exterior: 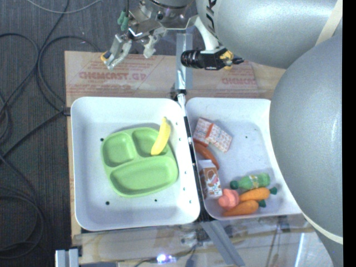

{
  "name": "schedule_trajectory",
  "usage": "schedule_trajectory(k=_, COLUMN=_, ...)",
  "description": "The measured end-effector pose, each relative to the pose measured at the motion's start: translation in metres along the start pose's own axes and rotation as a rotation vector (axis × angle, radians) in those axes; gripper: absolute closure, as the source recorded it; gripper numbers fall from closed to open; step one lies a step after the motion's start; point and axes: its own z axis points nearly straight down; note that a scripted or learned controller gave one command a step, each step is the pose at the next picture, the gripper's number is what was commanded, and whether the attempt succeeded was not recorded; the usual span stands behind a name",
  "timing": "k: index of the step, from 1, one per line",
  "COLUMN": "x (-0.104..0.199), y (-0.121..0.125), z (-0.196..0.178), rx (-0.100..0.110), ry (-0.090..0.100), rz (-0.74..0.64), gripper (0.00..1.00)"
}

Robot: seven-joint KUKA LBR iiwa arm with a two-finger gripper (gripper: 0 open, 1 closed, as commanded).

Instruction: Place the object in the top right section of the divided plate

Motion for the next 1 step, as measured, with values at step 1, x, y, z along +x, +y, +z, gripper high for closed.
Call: schedule_trajectory(k=1, x=0.0, y=0.0, z=0.0, rx=0.0, ry=0.0, rz=0.0, gripper=0.0)
